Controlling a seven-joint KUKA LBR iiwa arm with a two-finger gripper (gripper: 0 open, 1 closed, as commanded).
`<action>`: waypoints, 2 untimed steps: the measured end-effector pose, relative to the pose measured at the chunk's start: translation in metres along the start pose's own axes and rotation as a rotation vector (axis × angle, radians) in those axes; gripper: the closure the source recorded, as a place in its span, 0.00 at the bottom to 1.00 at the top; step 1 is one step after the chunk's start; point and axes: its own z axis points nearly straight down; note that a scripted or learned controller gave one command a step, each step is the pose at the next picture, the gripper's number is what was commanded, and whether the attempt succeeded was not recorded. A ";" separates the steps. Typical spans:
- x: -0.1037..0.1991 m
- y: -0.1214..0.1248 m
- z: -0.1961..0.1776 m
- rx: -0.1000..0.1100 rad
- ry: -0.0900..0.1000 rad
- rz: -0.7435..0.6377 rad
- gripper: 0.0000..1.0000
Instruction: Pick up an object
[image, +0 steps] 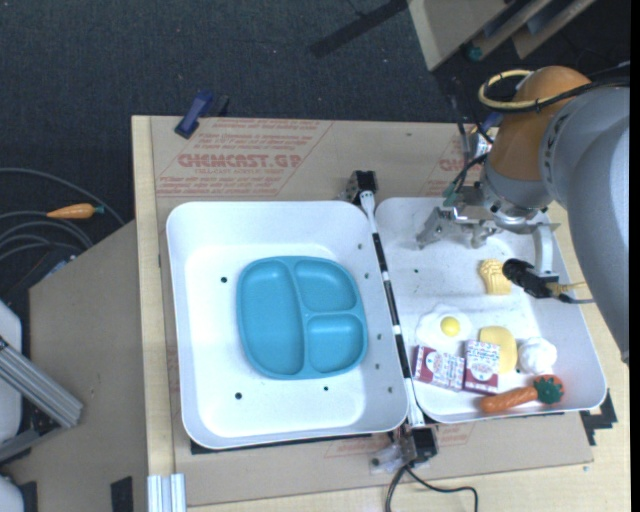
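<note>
In the right bin (410, 250) lie a small yellow toy (492, 277), a fried egg (445, 326), two red-and-white cartons (438, 367) (482, 365), a yellow block (503, 343), a white piece (538, 353) and an orange carrot (510, 399). My gripper (455, 235) hangs over the far end of this bin, up and to the left of the yellow toy. Its fingers are spread open and hold nothing. All the toys lie apart from it, nearer the front.
The left bin (200, 250) holds a blue divided plate (300, 315). A black divider rail (385, 290) runs between the bins. The grey arm (590, 150) fills the upper right. Cables and an orange item (72, 211) lie off the bench at left.
</note>
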 end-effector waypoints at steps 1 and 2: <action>0.032 0.000 0.000 0.004 0.001 0.001 0.00; 0.031 0.000 -0.011 0.002 -0.002 0.001 1.00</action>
